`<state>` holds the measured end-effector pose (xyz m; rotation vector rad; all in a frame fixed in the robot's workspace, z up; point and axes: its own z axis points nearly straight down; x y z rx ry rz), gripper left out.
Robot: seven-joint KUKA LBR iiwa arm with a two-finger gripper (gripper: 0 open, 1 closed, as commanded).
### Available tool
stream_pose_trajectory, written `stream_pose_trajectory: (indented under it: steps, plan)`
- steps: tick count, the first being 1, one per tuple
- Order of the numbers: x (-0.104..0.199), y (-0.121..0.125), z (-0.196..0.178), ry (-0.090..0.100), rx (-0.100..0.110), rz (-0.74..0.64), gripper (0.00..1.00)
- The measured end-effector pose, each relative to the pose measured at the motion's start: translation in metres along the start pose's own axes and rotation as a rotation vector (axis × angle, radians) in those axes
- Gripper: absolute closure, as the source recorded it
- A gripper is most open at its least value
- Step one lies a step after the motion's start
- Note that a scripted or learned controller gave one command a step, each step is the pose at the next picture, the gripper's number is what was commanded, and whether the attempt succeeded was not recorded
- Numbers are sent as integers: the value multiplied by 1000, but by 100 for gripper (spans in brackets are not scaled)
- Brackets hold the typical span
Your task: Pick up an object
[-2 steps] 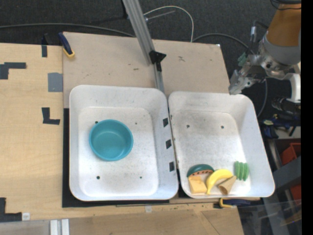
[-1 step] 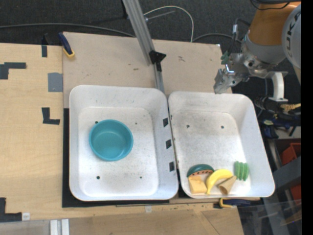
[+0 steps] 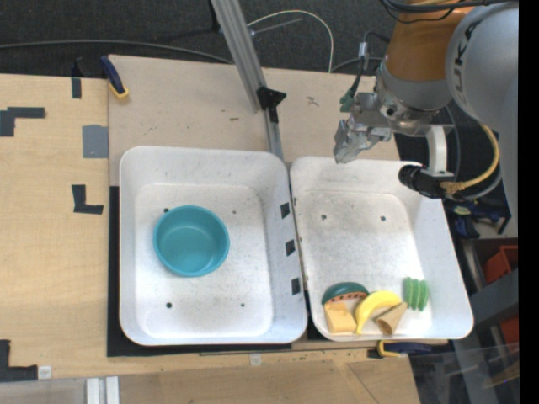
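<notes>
While the gripper (image 3: 346, 153) hangs with fingers seemingly together — hard to tell — the yellow toy banana (image 3: 376, 306) well below looks light, stiff, slippery — best pinched mid-curve.

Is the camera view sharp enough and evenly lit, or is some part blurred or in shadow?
In the camera view, lighting is soft and even, without strong glare on the white bins; the teal bowl and banana look sharp; the gripper is slightly blurred; the dark floor beyond the bench is dim.
</notes>
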<state>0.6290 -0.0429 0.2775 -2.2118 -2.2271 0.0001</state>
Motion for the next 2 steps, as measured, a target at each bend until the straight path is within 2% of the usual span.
stream_pose_trajectory:
  steps: [1,2]
  plan:
    - [59,1,22,-1,2,0,100]
    - [109,2,23,-1,0,1,100]
